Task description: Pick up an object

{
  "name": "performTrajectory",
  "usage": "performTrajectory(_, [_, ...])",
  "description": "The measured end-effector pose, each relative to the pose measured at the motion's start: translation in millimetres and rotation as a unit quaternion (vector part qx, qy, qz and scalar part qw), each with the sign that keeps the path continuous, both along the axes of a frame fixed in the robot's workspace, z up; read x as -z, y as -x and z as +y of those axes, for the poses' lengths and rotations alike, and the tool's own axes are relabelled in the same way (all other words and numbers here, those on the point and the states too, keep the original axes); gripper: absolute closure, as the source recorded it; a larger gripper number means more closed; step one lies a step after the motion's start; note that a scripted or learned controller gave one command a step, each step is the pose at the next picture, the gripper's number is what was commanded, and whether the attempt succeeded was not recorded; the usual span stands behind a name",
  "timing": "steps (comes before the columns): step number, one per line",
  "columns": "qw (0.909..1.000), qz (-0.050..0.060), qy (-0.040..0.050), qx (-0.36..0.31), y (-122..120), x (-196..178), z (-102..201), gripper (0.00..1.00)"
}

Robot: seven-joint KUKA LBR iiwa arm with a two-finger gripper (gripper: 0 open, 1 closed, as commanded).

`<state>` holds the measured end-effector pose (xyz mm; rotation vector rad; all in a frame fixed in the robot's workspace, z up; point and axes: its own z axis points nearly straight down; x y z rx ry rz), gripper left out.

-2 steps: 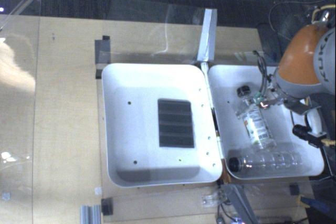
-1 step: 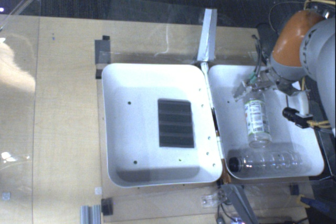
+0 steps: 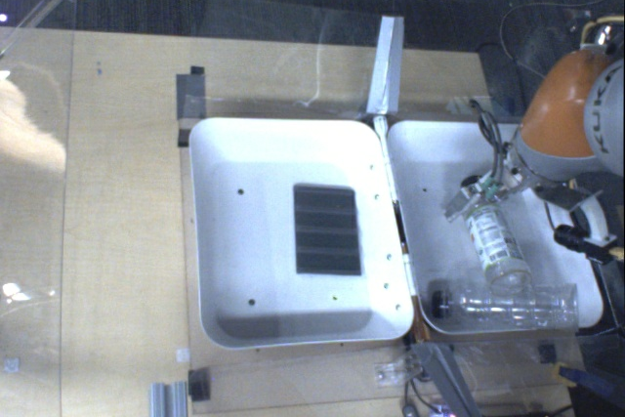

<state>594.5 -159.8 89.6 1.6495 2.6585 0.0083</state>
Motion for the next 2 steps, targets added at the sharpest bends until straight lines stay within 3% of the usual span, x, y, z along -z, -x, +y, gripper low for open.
performTrajectory(1, [1.0000, -0.007, 0.0004, -0.001, -5, -14, 2, 1.00])
performTrajectory(2, [0.9998, 0.003, -0.0009, 0.020, -23, -73, 6, 1.00])
